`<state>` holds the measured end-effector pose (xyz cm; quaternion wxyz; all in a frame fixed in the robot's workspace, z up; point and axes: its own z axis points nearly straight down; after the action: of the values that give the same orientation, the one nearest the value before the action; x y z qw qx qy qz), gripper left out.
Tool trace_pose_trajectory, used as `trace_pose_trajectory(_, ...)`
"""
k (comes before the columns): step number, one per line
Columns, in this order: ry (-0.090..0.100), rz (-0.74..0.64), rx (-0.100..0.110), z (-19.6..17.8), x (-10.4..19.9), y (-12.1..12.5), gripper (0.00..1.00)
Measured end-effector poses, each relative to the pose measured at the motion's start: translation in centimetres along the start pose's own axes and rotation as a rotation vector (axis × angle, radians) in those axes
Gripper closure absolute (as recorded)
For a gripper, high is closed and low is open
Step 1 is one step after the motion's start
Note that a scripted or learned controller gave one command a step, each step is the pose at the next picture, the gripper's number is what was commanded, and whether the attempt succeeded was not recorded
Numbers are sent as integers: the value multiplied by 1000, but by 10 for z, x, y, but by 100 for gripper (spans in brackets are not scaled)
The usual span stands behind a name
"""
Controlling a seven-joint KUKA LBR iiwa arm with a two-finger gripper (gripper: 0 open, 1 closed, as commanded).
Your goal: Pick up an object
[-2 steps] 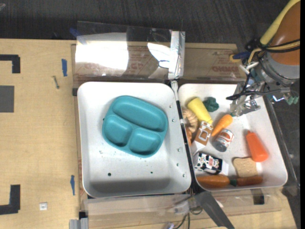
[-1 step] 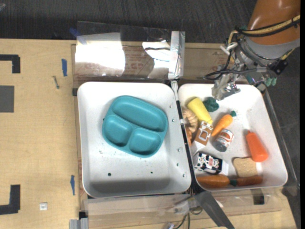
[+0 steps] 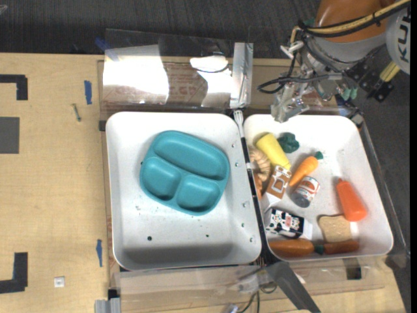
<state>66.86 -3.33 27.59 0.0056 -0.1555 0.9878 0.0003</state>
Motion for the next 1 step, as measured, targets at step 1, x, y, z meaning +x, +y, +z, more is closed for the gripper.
trace_pose_trajectory(1, 3, -223, -1, 6, 6, -16, 100)
